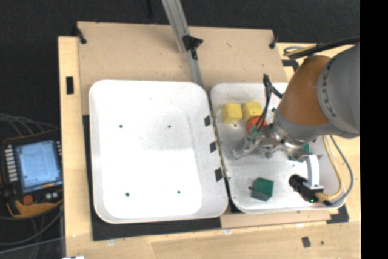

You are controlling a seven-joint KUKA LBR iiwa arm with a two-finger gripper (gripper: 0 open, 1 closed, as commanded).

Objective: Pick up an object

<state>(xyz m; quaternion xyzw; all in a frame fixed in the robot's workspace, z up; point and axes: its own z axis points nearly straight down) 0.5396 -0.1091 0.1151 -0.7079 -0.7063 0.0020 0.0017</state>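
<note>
Orange object (253, 125) half-hidden under arm (315, 100)

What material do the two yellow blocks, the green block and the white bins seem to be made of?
The two yellow blocks look like soft foam or matte plastic: dull, with rounded edges and no shine. The green block looks similar, matte and dark, though it is too small to be sure. The white bins look like smooth moulded plastic, with rounded corners and a faint sheen.

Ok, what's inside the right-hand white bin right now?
In the right-hand white bin: two yellow blocks, a green block and something orange-red. The grey arm with its orange band covers the rest.
</note>
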